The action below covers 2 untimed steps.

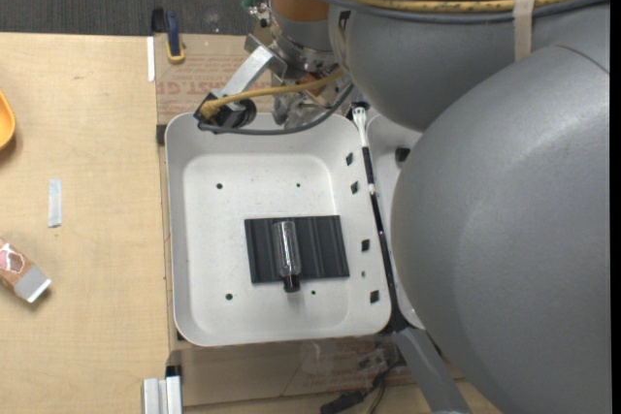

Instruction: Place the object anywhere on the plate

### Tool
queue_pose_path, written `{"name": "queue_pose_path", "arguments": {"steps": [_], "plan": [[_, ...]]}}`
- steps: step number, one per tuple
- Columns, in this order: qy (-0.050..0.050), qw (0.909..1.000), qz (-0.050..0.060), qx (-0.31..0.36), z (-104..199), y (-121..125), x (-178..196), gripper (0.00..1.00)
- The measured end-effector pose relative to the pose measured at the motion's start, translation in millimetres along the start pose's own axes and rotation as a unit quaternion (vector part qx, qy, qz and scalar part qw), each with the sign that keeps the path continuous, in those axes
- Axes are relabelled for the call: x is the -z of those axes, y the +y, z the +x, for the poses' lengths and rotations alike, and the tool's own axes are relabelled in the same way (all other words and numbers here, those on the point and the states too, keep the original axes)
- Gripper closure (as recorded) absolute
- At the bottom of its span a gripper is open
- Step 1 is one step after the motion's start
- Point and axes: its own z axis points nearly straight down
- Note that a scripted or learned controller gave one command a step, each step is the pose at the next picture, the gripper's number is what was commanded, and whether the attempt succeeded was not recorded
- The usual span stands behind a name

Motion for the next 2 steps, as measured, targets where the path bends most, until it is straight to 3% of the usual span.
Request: {"name": "queue_pose_path", "arguments": {"steps": [1, 2], "plan": [[-0.003, 1.0000, 0.000, -0.001, -1, 2, 7, 1.00], [0.004, 0.9989, -0.001, 0.046, -11, -15, -5, 1.00]]}}
